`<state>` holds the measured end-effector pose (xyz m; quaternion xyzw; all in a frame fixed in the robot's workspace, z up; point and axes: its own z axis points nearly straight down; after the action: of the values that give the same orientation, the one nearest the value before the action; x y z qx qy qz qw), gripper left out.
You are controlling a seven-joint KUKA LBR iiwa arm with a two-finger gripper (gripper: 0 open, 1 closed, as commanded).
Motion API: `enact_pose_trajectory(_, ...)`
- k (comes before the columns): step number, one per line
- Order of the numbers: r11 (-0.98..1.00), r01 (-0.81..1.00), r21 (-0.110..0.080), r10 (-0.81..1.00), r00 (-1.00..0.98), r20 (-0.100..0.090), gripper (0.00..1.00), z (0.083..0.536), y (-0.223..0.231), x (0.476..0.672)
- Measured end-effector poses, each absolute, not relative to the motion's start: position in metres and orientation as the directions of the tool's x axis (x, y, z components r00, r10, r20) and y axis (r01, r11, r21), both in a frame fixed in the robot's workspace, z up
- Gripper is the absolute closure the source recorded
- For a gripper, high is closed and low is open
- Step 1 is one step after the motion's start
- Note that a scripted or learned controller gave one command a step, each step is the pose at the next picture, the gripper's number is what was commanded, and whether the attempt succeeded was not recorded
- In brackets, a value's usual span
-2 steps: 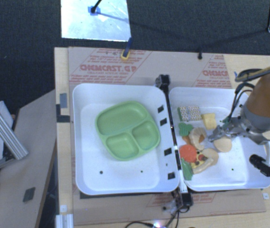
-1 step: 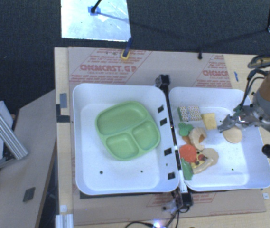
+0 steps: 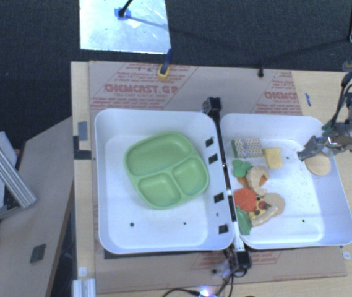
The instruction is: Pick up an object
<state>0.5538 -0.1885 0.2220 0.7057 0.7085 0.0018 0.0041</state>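
Bench carries two white bins side by side, touching along the centre seam.

Left bin holds a green three-compartment tray, roughly centred and slightly rotated, with bare floor on all four sides of it.

Right bin: toy food bunched against its left wall. A grey speckled block and a yellow block sit at the top, then a green leafy piece, a white-and-orange piece, a red tomato-like piece, and a tan pizza-like slice. Centre and lower right of that floor are open.

A tan flat disc lies at the right bin's upper right rim.

Gripper sits over that rim corner, just above the disc and touching or nearly so. Can't tell the finger state; nothing visibly held.
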Motion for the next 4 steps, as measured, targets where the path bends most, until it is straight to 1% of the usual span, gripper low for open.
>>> enact_pose_trajectory(1, 0.004, 1.000, 0.003, 1.000, -0.004, -0.001, 1.00, 0.225, -0.189, 0.555)
enact_pose_trajectory(2, 0.009, 1.000, 0.001, 1.000, -0.009, 0.002, 1.00, 0.215, -0.137, 0.552)
enact_pose_trajectory(4, 0.011, 1.000, 0.003, 1.000, -0.011, 0.003, 1.00, 0.235, -0.024, 0.555)
